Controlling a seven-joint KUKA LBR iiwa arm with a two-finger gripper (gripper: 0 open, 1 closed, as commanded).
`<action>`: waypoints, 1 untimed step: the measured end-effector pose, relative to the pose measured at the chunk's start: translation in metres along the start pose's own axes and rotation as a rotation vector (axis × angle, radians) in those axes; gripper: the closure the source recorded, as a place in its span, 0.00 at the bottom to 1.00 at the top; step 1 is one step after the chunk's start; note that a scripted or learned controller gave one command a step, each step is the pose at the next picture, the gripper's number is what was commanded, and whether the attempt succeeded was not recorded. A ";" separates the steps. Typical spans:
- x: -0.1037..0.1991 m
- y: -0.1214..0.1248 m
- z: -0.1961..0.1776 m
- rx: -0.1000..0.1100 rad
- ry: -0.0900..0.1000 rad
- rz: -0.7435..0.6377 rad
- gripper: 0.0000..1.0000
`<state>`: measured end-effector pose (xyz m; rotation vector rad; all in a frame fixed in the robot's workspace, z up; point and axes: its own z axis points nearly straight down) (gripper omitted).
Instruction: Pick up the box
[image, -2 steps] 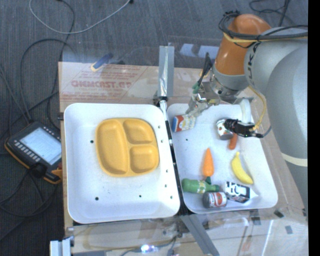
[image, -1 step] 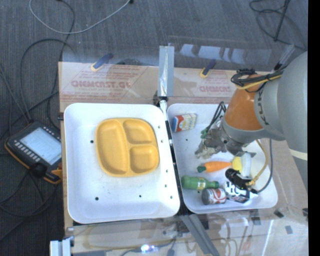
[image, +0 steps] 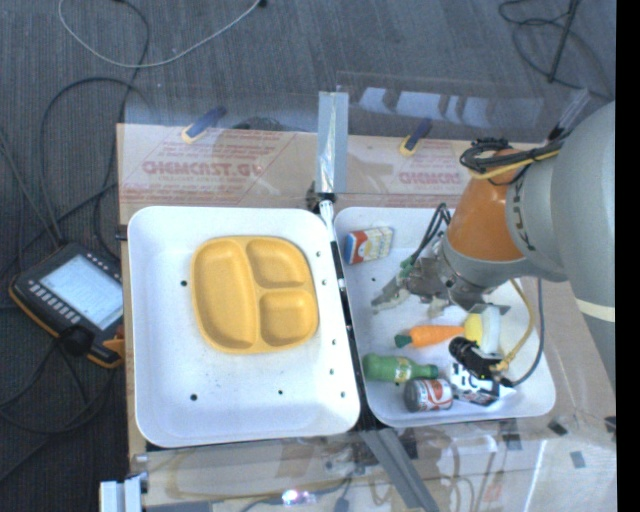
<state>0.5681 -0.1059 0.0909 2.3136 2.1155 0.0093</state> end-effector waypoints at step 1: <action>-0.004 0.078 0.003 -0.004 -0.003 -0.061 0.00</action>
